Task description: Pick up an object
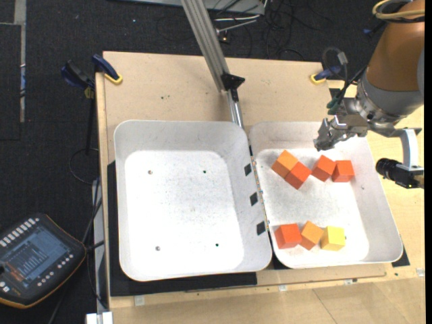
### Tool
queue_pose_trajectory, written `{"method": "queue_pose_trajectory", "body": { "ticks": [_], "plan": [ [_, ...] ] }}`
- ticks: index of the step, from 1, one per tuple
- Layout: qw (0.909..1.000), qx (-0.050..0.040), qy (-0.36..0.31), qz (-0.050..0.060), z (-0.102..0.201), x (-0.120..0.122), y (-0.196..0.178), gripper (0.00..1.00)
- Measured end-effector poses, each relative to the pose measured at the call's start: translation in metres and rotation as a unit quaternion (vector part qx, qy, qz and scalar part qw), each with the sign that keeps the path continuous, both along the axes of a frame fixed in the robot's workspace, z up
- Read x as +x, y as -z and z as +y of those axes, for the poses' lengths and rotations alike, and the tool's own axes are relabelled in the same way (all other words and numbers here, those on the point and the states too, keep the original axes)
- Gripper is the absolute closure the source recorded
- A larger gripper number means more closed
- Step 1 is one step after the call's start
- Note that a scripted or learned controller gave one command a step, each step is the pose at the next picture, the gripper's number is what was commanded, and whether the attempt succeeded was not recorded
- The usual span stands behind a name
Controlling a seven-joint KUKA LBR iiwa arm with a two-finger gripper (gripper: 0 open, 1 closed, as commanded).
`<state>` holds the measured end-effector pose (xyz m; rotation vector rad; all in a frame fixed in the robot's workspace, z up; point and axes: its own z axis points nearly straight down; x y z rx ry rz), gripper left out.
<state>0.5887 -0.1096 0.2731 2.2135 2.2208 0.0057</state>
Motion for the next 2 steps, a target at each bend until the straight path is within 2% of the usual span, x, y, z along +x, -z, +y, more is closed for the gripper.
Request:
{"method": "queue_pose_trajectory", "body": {
  "ticks": [1,2],
  "plan": [
    [1.0000,0.0011,-0.002,0.002,0.057,0.008,-0.003,1.00],
    [1.0000,0.0013,-0.002,0.005,0.106,0.010,0.016,1.00]
  ]
}}
